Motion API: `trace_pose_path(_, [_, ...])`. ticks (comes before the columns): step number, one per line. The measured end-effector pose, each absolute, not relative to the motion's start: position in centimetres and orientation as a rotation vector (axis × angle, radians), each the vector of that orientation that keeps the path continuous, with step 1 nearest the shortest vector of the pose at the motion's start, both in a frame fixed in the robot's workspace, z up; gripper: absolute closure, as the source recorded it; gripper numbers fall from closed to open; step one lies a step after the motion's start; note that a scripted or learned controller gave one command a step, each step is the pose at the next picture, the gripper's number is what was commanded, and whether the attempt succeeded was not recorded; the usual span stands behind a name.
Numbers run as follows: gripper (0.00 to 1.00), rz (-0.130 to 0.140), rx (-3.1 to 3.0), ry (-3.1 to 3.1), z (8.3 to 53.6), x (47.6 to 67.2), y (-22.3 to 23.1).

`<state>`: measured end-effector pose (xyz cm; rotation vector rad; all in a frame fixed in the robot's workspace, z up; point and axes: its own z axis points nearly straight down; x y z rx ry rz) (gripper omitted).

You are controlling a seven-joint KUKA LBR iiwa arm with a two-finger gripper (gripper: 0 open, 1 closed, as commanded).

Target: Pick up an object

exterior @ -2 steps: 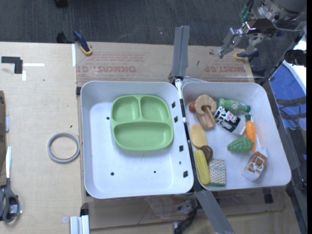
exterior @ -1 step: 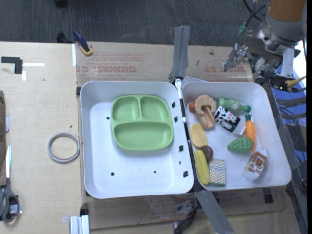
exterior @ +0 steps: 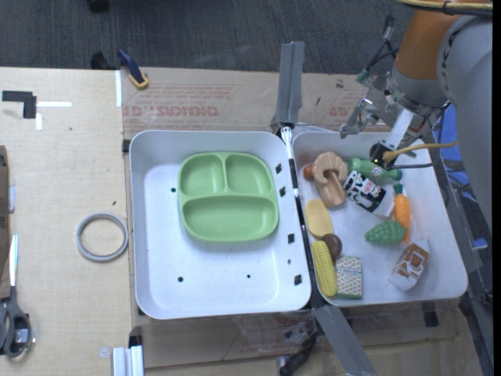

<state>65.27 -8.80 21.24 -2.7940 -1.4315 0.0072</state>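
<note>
Objects: toy foods crowd the right bin (exterior: 429, 194). A green bottle (exterior: 374, 168) and a cow-print carton (exterior: 365, 191) touch each other near its far edge.
Neighbours: a mushroom (exterior: 329, 175) lies just beside the carton, and a carrot (exterior: 401, 208) lies toward the bin's right edge.
Claw: the claw (exterior: 360, 124) hangs over the bin's far edge. We see nothing in it, and we cannot tell how wide it stands.
Risk, crowding: we judge a descent could pinch two pieces together, or knock one aside.
Risk, shape: the round bottle may roll out.
Risk, wall: so near the far edge, the claw could strike the rim.
</note>
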Motion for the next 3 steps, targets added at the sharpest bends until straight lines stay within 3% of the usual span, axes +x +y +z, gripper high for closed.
trace_pose_path(1, [0.00,0.004,-2.647,-1.691,9.2,65.8,-12.1])
trace_pose_path(2, [0.00,0.000,-2.305,-2.136,14.1,65.9,-10.8])
trace_pose_path(3, [0.00,-0.023,-2.325,-2.141,10.8,66.6,-12.9])
